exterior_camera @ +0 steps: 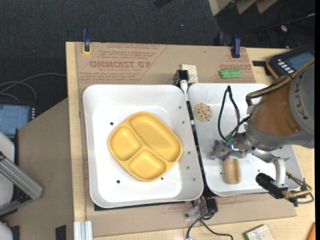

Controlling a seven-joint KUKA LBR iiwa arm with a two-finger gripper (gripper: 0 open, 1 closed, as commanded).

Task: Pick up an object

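Note:
A yellow three-compartment plate (145, 145) lies in the left bin (95, 114). In the right bin (210, 184) a round cookie with dark chips (202, 112) lies near the back left, and a tan cork-like cylinder (231, 171) lies near the front. My gripper (223, 151) hangs low over the right bin, just above the tan cylinder, at the end of the grey and orange arm (277, 119). A small purple-grey bit shows at the gripper's tip, too small to identify.
A black cable (225, 109) loops over the right bin from the wrist. A green object (230, 73) lies on the brown board behind the bins. Blue clamps (87, 40) hold the board's back edge. A dark handset (292, 64) sits at the far right.

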